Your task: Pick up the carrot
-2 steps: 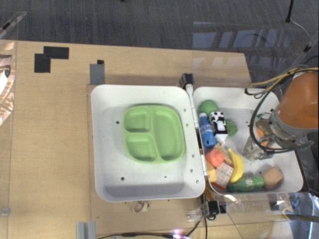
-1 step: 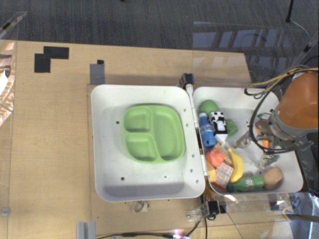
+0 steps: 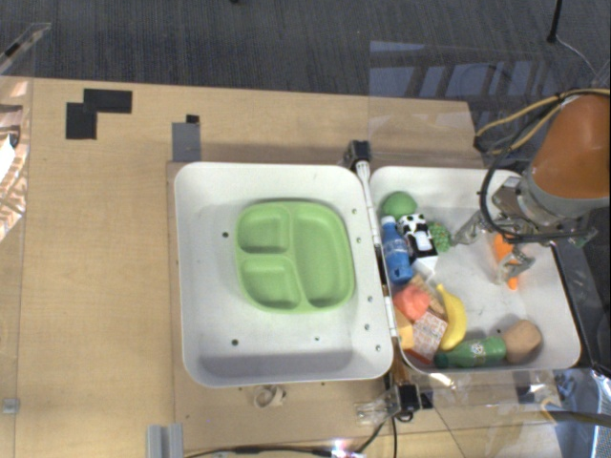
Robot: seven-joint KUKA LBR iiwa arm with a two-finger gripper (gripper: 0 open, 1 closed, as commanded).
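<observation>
1. Camera view shows the gripper (image 3: pixel 507 256) low over the right bin (image 3: pixel 563 337), at about three o'clock in the picture, with the grey arm (image 3: pixel 573 160) and its orange band above it.
2. An orange piece, the carrot (image 3: pixel 503 247), sits right at the fingertips, with a second bit of orange just below it; whether the fingers are apart, together or clamped on it cannot be told, since the wrist hides them.
3. From the gripper, toward nine o'clock, a black-and-white toy (image 3: pixel 417 233) lies near the bin's left wall, with a green ball (image 3: pixel 399 204) just above it and a blue bottle (image 3: pixel 393 252) beside it.
4. Toward seven o'clock from the gripper, a yellow banana (image 3: pixel 454 315) lies tilted among a pink-red item (image 3: pixel 413 301) and a small patterned packet (image 3: pixel 430 331).
5. At six o'clock, along the bin's near edge, a dark green bottle (image 3: pixel 473 352) lies on its side, touching a tan round object (image 3: pixel 522 339).
6. Well apart at nine o'clock, the left bin (image 3: pixel 205 351) holds a green divided tray (image 3: pixel 292 257) with three compartments.
</observation>
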